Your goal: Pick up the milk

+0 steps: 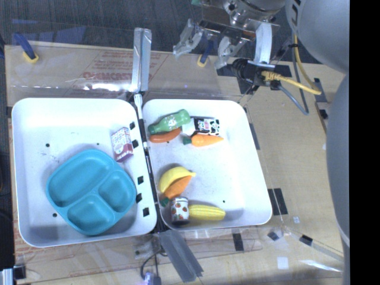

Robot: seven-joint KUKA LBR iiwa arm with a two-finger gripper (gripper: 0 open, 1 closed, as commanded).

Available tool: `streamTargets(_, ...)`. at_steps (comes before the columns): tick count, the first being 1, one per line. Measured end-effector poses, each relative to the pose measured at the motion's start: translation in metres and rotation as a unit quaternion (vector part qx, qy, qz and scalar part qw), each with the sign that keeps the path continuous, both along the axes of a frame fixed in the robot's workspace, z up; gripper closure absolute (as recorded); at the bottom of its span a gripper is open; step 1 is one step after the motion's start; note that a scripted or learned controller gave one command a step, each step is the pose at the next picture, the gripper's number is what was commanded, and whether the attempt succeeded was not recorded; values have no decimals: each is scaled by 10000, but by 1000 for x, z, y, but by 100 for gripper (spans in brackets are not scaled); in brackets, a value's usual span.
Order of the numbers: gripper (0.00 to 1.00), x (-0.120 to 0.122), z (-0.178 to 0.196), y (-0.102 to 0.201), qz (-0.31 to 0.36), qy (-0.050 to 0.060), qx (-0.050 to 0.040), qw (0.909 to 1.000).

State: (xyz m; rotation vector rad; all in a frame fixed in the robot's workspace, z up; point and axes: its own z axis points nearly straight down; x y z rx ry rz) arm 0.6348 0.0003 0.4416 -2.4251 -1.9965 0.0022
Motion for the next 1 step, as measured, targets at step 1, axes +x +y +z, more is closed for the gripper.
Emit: streamTargets(1,0,13,-13,-6,-858,-2,-5,9963)
